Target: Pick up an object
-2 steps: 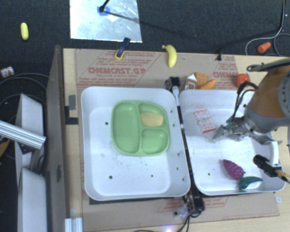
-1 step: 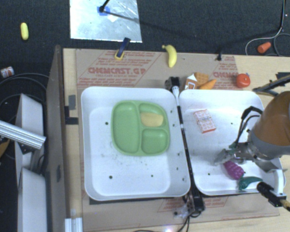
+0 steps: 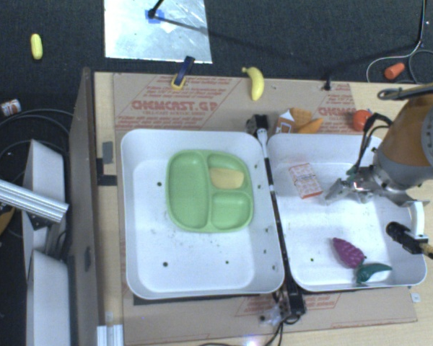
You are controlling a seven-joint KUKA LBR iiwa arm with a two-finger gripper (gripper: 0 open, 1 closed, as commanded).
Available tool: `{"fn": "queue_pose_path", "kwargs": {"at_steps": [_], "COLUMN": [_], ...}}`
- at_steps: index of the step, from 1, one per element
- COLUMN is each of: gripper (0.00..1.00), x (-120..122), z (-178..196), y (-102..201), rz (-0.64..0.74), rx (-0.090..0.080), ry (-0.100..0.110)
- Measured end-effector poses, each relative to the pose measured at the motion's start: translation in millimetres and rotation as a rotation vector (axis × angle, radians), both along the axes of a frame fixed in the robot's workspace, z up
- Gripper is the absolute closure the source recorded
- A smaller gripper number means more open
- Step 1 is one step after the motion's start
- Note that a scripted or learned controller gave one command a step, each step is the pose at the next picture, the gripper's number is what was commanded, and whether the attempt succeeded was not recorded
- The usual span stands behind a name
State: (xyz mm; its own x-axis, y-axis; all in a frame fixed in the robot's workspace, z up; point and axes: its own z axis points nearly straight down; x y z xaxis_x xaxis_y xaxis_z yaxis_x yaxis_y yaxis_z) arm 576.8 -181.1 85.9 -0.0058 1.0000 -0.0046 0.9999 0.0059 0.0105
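1. The gripper (image 3: pixel 340 190) hung low inside the right bin (image 3: pixel 303 280), near its middle; I could make out grey fingers splayed leftward, but whether they were wide or narrow I could not tell, and nothing showed between them.
2. The arm (image 3: pixel 411 146) came in over the right bin's far-right rim, orange band above the wrist and bent steeply down, so the tool pointed toward the bin floor at a slant.
3. Just left of the gripper, still within the right bin, lay a small packet (image 3: pixel 303 180), flat on the floor; it looked light and thin, probably hard to pinch from above without sliding.
4. Toward the near side of the right bin sat a purple toy (image 3: pixel 348 251), with a teal piece (image 3: pixel 372 271) just beside it at the near-right corner. The toy seemed light, rounded and firm enough; I judged a hold across its narrow middle best.
5. Beyond the right bin's left wall, the other bin held a green tray (image 3: pixel 195 193) with a yellow piece (image 3: pixel 226 178) in one compartment.
6. No pick had been made yet, by my reading.
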Motion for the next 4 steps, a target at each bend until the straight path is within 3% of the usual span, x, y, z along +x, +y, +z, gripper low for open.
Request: {"fn": "queue_pose_path", "kwargs": {"at_steps": [1, 2, 3, 4], "gripper": [0.0, 0.0, 1.0, 0.0], "x": [-39, -91, -88, -88], "z": [35, -2, 10, 10], "y": [-4, 54, 52, 52], "rz": [-0.006, -0.004, -0.003, -0.003], "rx": [0.004, 0.006, 0.006, 0.006], "ry": [0.008, 0.011, 0.006, 0.006]}}
